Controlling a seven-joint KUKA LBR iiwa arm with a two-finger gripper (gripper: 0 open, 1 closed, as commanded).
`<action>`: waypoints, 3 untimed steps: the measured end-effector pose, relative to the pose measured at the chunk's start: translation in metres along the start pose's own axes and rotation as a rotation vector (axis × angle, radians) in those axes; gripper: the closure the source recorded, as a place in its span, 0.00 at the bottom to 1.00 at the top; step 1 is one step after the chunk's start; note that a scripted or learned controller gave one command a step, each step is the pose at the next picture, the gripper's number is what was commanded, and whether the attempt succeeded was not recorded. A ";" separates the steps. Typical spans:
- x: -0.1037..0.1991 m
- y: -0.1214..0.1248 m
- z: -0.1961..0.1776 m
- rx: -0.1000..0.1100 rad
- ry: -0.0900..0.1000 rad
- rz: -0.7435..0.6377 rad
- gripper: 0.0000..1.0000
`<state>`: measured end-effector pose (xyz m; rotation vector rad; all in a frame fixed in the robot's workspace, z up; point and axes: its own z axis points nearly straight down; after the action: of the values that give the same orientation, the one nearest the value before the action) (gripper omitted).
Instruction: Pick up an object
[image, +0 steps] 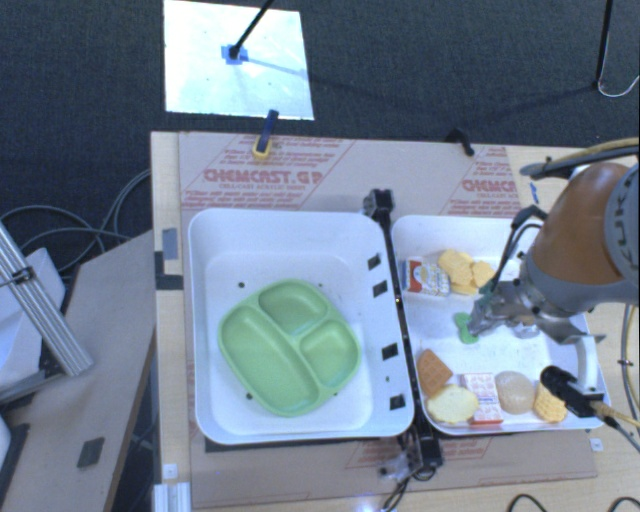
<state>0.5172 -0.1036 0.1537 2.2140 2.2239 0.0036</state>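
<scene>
Green object (463, 327) lies just beside tool (484, 322).

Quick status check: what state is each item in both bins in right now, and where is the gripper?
green divided tray: flat in left bin, compartments bare
green item: on right bin floor, at the gripper
gripper: low in right bin, over the green item
food pieces: lying loose along right bin's near edge

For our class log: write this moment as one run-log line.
arm: over right bin | gripper: at green item | left bin: green tray | grasp: unconfirmed
</scene>
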 end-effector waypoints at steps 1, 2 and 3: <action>-0.004 -0.001 -0.061 -0.001 -0.001 0.000 1.00; -0.004 0.000 -0.069 0.004 0.000 0.000 1.00; 0.035 0.030 -0.075 0.003 0.002 -0.005 1.00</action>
<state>0.5462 -0.0686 0.2286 2.2108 2.2319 0.0027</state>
